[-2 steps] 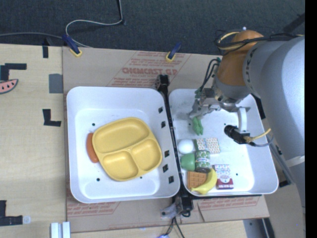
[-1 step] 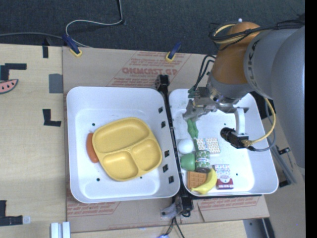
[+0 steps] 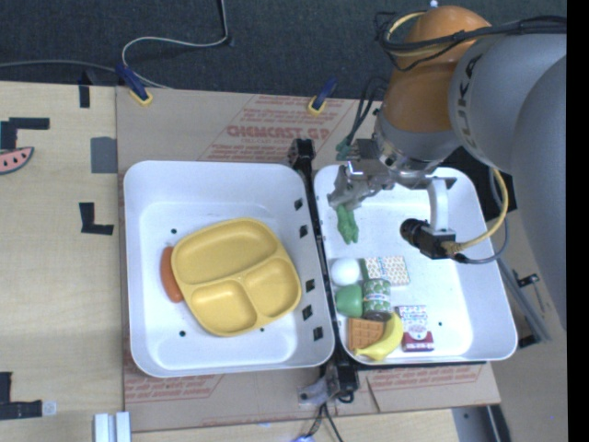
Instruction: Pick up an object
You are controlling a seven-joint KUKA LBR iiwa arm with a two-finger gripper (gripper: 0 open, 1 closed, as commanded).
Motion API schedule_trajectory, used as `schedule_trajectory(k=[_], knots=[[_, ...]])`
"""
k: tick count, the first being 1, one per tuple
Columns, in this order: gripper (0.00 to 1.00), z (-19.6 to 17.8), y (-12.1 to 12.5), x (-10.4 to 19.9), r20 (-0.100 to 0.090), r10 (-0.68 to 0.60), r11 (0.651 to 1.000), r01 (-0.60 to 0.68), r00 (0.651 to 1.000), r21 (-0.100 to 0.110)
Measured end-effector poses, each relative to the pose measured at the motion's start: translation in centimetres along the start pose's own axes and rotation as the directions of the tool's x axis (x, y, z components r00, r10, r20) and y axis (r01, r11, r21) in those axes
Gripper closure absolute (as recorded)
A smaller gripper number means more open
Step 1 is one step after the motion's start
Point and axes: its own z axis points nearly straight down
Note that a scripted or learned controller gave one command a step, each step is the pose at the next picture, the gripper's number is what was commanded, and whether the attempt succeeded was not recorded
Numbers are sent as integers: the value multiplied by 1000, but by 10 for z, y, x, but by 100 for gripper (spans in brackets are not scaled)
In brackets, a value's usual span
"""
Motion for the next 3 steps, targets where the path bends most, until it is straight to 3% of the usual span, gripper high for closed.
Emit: schedule_trajectory(k=[1, 2, 3], knots=[[100, -4, 24, -4, 0, 0, 1000, 0, 1000, 2], [100, -19, 4, 27, -1, 1, 1000, -1, 1000, 2], [100, -31, -32, 56, 0, 0, 1000, 0, 1000, 2]])
